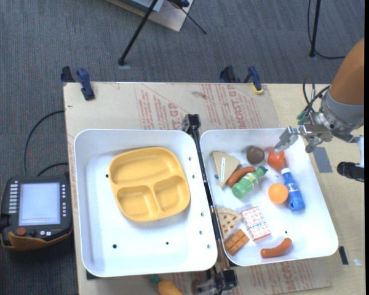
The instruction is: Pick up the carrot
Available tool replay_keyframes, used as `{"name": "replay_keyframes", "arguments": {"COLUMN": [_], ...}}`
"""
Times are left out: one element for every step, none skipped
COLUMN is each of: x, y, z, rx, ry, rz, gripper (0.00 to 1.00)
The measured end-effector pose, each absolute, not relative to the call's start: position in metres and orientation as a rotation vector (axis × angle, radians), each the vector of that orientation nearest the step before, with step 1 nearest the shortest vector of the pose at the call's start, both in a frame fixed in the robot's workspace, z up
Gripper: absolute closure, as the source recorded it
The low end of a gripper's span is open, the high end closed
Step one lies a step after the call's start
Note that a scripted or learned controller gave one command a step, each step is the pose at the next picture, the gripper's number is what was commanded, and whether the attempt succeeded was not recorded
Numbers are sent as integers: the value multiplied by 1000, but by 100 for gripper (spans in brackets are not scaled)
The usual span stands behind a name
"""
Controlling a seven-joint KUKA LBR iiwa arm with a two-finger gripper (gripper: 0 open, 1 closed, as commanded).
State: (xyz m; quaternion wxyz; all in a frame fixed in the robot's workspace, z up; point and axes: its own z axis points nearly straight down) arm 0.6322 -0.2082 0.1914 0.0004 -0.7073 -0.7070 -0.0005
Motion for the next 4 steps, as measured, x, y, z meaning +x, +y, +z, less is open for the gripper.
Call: {"name": "replay_keyframes", "arguments": {"x": [560,560,560,613], "y": [-194,-197,-198,-156], "z": [86,96,106,204], "rx": [-1825,-1838,-1848,-1963], "ry": [-2544,-2540,-2532,-2465], "rz": [-5,-4,-6,-12], "gripper": [0,100,100,100]}}
